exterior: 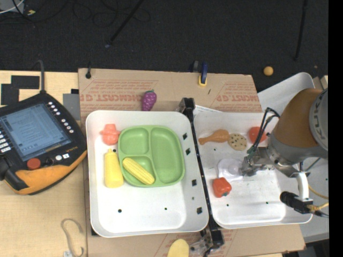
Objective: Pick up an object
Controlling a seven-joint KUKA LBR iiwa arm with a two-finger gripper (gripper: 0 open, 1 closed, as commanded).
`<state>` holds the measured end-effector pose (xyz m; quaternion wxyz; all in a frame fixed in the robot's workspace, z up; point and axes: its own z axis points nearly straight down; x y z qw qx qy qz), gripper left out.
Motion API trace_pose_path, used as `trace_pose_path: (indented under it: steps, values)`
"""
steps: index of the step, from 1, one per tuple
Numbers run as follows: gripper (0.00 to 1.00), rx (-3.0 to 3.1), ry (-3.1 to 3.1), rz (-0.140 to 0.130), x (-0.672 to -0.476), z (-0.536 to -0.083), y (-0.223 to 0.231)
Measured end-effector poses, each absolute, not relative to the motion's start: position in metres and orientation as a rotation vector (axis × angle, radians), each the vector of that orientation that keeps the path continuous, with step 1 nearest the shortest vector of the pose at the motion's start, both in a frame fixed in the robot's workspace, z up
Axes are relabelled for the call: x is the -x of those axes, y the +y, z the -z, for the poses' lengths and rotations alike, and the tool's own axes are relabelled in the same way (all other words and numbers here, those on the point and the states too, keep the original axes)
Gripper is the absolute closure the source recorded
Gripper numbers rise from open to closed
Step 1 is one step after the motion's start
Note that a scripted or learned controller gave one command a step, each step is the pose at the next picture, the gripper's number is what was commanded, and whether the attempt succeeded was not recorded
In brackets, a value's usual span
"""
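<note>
One gripper (247,166) hangs low over the right bin (257,210), and we cannot tell how it is set, since the arm (300,127) covers much of it. Nearby we see a red block (221,186), a cookie (237,141) and a drumstick (213,137); a red thing (254,134) sits half hidden behind cables.

One fixed cam, mounted above the desk (48,218), looking down at a slant. Both bins fit whole in frame: left bin (139,218) near center, right bin (252,210) toward the right. Mid distance, wide enough to catch dark floor (161,25) past the desk's far edge at top. Arm (297,125) comes in from frame right.
</note>
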<state>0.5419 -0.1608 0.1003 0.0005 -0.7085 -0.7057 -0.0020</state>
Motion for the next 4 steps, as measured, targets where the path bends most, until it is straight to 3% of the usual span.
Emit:
trace_pose_path:
  steps: [2, 3, 4]
  values:
    - [1.0, 2.225, -2.221, 0.002, -0.548, -0.215, -0.179]
    - [1.0, 2.223, -2.22, 0.001, -0.548, -0.228, -0.181]
    - [1.0, 2.218, -2.224, 0.0, -0.578, -0.221, -0.135]
